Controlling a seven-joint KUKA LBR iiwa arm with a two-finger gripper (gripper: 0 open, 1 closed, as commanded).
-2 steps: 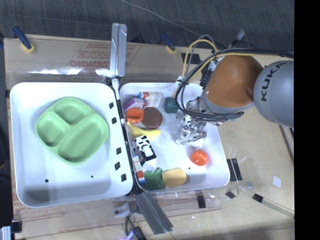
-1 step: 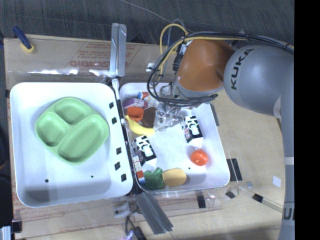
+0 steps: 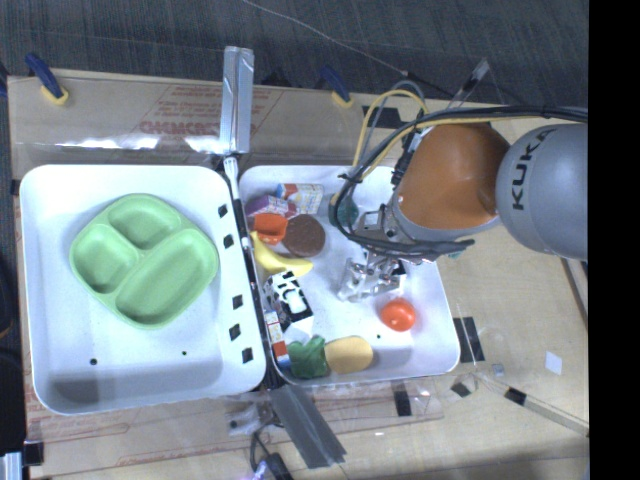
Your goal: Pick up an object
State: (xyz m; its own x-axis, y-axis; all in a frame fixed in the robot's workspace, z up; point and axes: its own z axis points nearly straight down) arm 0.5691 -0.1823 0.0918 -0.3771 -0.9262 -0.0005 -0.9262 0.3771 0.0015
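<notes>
Hovers in the right bin (image 3: 445, 343) near the orange ball (image 3: 398, 315), likely light, smooth, prone to roll; fingers' (image 3: 372, 274) spread impossible to tell.

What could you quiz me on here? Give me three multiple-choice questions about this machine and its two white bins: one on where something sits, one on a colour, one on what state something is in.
1. Where does the green three-compartment plastic plate lie?
A. In the left white bin
B. In the right white bin
C. On the bench outside the bins

2. What colour is the small round ball near the claw?
A. Blue
B. Orange-red
C. White

3. Where is the claw?
A. Raised over the left bin
B. Lowered into the right bin among the objects
C. Parked off the bench

Answers:
1. A: the green three-compartment plastic plate rests alone in the left white bin.
2. B: the small round ball is orange-red, on the floor of the right white bin.
3. B: the claw sits low in the right bin, just above the ball and beside the yellow plastic banana.
</notes>
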